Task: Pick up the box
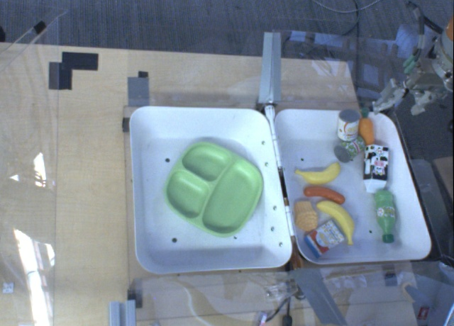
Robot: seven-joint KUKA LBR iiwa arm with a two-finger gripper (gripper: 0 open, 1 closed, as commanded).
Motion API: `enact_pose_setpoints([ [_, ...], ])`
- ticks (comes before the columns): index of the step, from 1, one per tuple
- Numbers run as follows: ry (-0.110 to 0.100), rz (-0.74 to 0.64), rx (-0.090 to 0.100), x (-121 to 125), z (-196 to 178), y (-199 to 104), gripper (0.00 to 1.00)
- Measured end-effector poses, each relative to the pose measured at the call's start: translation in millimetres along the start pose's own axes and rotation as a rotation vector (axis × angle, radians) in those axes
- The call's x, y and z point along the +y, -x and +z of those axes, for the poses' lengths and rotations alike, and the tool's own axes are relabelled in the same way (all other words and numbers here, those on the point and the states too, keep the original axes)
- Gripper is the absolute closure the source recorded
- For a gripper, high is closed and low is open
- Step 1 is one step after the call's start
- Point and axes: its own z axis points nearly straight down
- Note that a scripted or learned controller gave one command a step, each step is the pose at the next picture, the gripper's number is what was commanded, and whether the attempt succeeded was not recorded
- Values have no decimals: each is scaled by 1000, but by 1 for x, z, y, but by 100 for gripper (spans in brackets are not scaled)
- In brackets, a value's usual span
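The box (325, 235) lies in the right bin (418, 243), not picked up yet; the gripper (410, 91) waits far away, and I cannot tell its state.

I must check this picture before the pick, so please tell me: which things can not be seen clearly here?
- The pincer, camera view: small and blurred at the upper right edge; open or shut cannot be told.
- The box: its print is too small to read; the banana touches or overlaps its upper edge.
- The grey can: partly behind the tin and the carton.
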Motion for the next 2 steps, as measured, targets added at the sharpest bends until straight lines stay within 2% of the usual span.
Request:
enact_pose_setpoints([
  [1, 2, 104, 0, -95, 112, 1, 0],
  [2, 2, 193, 1, -117, 165, -93, 0],
])
